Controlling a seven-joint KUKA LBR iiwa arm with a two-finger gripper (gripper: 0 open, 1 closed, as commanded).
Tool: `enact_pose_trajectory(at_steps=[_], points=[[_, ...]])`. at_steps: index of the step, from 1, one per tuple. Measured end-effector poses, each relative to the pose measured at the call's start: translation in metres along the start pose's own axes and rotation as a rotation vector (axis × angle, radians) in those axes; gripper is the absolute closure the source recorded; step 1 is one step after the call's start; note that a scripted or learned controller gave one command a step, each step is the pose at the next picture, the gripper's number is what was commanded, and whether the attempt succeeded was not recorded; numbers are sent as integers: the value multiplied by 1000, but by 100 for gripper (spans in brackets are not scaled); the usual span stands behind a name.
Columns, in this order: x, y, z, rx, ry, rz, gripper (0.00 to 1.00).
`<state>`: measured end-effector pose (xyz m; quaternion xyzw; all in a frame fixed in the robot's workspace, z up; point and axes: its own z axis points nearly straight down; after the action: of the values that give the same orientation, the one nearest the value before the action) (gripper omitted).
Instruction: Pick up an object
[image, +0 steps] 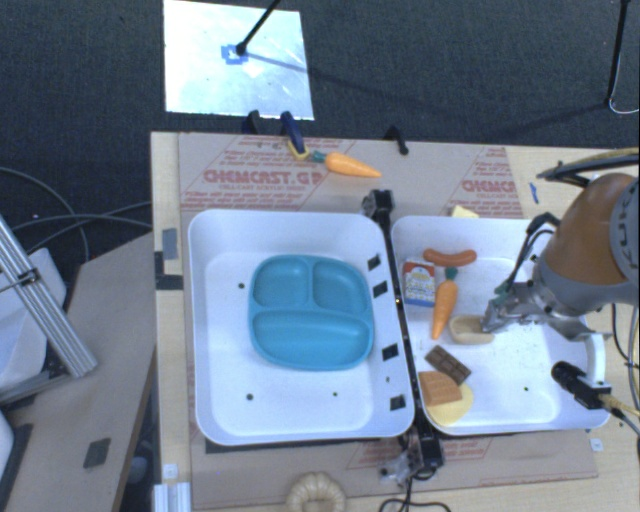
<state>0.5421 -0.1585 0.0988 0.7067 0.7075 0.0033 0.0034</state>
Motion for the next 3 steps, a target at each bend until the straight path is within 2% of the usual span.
enact_pose_trajectory(at_steps=[3], points=[[-11,1,-128,3,-1,-3,100]])
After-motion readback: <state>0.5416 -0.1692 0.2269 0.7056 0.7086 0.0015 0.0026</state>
